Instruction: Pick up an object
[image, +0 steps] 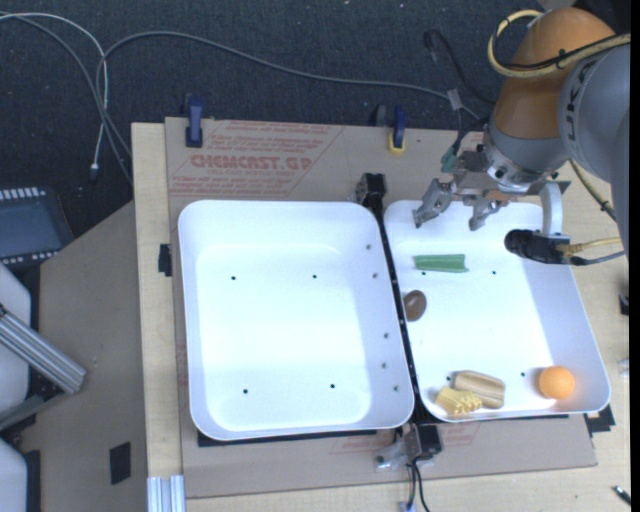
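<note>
My gripper (457, 209) hangs over the far edge of the right bin (520, 320), its two fingers spread apart with nothing between them. A flat green piece (440, 263) lies in the right bin just below the gripper. A small brown object (414, 304) rests against that bin's left wall. At the near edge sit a tan bread-like roll (479, 383) and a yellow corn-like piece (458, 402), touching each other. An orange ball (556, 383) lies in the near right corner.
The left bin (290, 320) lies beside the right one, with a black clamp (372, 187) at the far end of the gap between them. Both bins rest on a brown board (255, 160). A black cable fitting (535, 244) hangs over the right bin's far right.
</note>
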